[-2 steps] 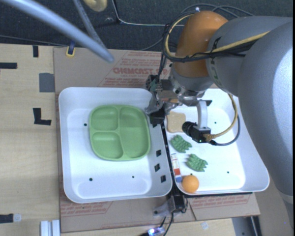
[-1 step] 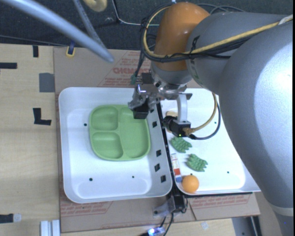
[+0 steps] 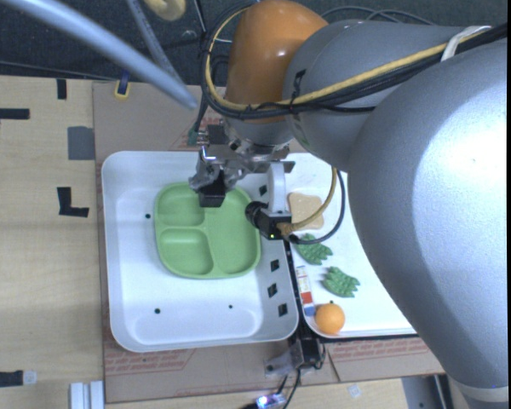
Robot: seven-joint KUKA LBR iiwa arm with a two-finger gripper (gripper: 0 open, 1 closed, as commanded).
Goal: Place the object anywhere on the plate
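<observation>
A green sectioned plate (image 3: 206,233) lies in the left white bin (image 3: 132,254). My gripper (image 3: 210,191) hangs over the plate's upper right section, its dark tips close to the plate's far rim. I see nothing held between the tips. In the right bin (image 3: 370,318) lie a tan slice-shaped piece (image 3: 306,209), two green leafy pieces (image 3: 314,250) (image 3: 341,282) and an orange ball (image 3: 329,318). The arm's orange band (image 3: 268,41) and grey body cover much of the right bin.
A divider with black clips (image 3: 274,267) runs between the two bins. Cables loop around the wrist (image 3: 328,198). Brown cardboard (image 3: 145,118) surrounds the bins, on a wooden bench (image 3: 34,262) with black marks.
</observation>
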